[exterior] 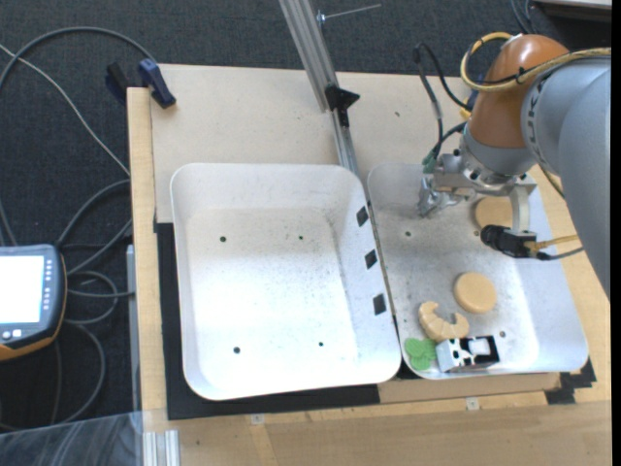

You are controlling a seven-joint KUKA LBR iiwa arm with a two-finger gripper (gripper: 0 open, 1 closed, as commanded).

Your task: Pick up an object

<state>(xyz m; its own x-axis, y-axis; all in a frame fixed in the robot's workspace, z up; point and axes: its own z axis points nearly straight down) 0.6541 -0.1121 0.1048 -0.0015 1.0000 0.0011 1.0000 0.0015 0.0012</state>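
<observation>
A: While the pale wooden bench (262,115) takes up most of the view, what lies around it?

B: Dark carpet (194,13) with grey cables looping over it at nine o'clock, and a handheld control pendant with a lit white screen (24,294) at the left edge. A blue clamp (155,83) grips the bench corner at eleven o'clock, and a slanted aluminium rail (310,51) runs down from twelve o'clock to between the bins.

A: And the bins?

B: The shallow white bin on the left (277,280) shows a bare speckled floor. The shallow white bin on the right (548,318) holds things clustered at its five o'clock corner: a round tan wooden disc (475,292), a curved cream-coloured piece (442,320) just below it, a flat green round piece (419,353) at the rim, and a small black-and-white block (471,351) beside that.

A: The arm?

B: The grey arm with its orange band (514,81) reaches in at two o'clock. The two-finger gripper (430,202) points down over the far end of the right bin, well apart from the cluster. I cannot tell whether it is released or clenched; nothing is visible in it.
</observation>
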